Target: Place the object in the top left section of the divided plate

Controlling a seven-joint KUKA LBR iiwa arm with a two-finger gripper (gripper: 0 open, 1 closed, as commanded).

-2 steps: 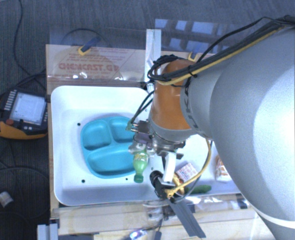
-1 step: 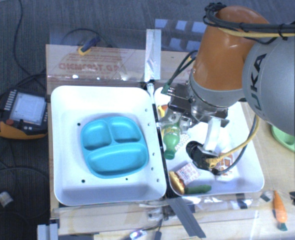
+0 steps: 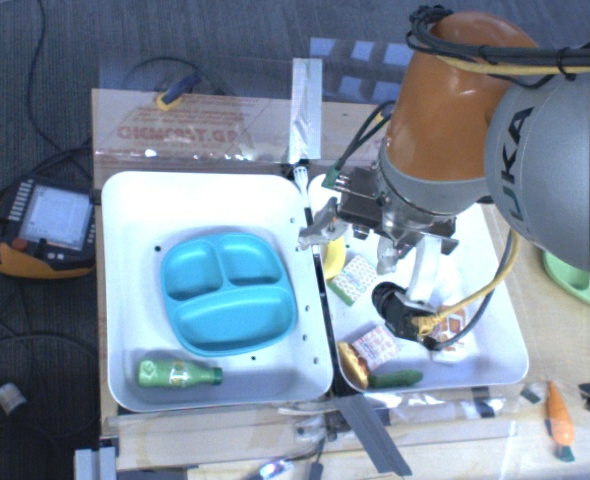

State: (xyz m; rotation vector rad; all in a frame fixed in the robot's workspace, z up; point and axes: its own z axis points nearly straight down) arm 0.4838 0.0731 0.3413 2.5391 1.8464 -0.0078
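At the far left edge of the frame a handheld control unit (image 3: 37,228) lies on the dark carpet, with a small grey object (image 3: 10,398) below it near the lower left corner. The left bin (image 3: 125,268) takes up the middle left, and the blue divided plate (image 3: 233,320) lies flat near its centre, tilted slightly so that its two smaller sections face the upper part of the frame. A green bottle (image 3: 178,373) lies on its side just below the plate, by the bin's lower wall. In the right bin (image 3: 505,358), a yellow piece (image 3: 333,259) and a green-and-white packet (image 3: 350,281) sit by the shared wall. A patterned snack packet (image 3: 373,346) and a dark green item (image 3: 396,377) lie lower down, and a red-and-white wrapper (image 3: 453,324) lies to their right. I cannot tell which of these is the object to place. The gripper (image 3: 415,268) hangs over this cluster below the orange-banded arm (image 3: 465,98), and I cannot tell how its jaws stand. At the lower right, an orange carrot-like piece (image 3: 558,415) lies on the bench.
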